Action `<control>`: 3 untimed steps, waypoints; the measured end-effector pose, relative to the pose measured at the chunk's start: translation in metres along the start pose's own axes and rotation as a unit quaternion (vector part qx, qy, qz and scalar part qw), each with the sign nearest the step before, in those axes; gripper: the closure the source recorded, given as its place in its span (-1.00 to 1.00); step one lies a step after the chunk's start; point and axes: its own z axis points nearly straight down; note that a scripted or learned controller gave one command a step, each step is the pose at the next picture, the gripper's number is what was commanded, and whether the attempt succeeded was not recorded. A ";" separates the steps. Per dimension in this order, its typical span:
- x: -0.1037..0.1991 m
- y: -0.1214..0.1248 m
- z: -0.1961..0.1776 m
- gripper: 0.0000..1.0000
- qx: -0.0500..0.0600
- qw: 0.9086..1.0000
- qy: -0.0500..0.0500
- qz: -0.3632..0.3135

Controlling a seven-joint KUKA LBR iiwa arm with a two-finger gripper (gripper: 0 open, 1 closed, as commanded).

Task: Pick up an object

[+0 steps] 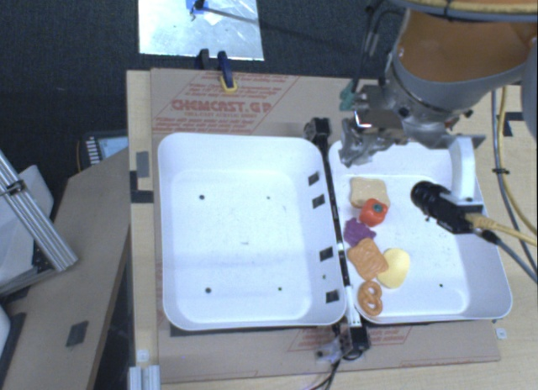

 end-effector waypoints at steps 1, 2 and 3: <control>0.069 -0.024 -0.023 1.00 0.002 1.000 0.000 0.000; 0.095 -0.026 -0.115 1.00 -0.002 1.000 0.001 0.002; 0.145 -0.013 -0.111 1.00 0.003 1.000 -0.001 0.002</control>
